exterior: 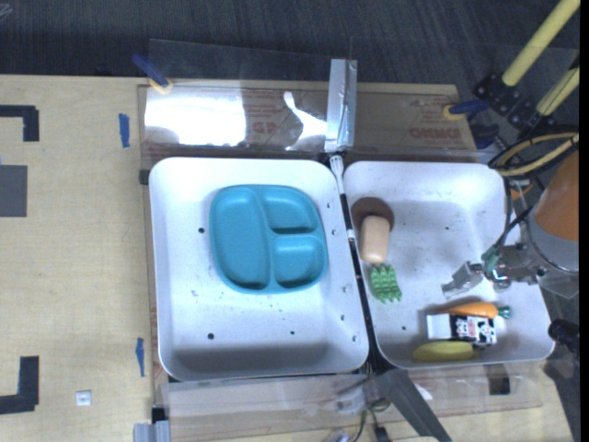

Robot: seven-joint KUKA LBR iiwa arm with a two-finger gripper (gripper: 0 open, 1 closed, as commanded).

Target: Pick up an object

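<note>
Two white bins sit side by side on the bench; the left bin [175, 293] has a blue plate w/ three sections [269, 238] lying flat near its middle, a bit toward the back.

The right bin [433, 191] has the small stuff; a toy mushroom w/ a brown cap and tan stem [374, 228] lies on its side by the bin's left wall, cap toward the back; a green bumpy block [386, 283] sits just in front of the stem, touching it or nearly so; a yellow banana [443, 350] lies along the front wall; just behind it is a small box, white, black & red [471, 328]; an orange carrot-like thing [479, 309] lies just behind the box, touching it or v. close.

The arm [557, 219] comes in from the right; the gripper [465, 279] is low over the right bin, its silver fingers [457, 284] pointing left, near the carrot and box but apart from them; nothing is between the fingers; they are small & blurry, so can't tell if they are spread or closed.
</note>
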